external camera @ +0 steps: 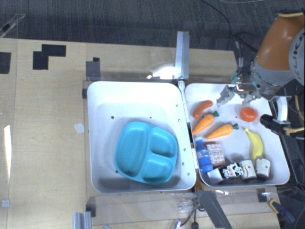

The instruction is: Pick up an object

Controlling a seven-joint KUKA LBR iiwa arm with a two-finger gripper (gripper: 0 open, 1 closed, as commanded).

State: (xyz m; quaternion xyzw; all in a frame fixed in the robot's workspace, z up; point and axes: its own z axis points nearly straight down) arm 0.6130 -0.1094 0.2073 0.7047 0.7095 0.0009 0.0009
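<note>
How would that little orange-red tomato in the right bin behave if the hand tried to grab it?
The tomato looks round and smooth, so it would probably roll if nudged. It sits apart from the carrots, so nothing would likely stop it. Its glossy skin may slip from the open hand.

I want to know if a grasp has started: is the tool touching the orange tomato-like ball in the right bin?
Apart. In the camera view, the open tool hangs with white bin floor visible between its fingers and the orange ball, which lies below and to the right of them.

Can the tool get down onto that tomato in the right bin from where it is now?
Probably yes. The tool hangs open just above and left of the tomato, which lies apart from the carrots and banana, nothing covering it.
</note>
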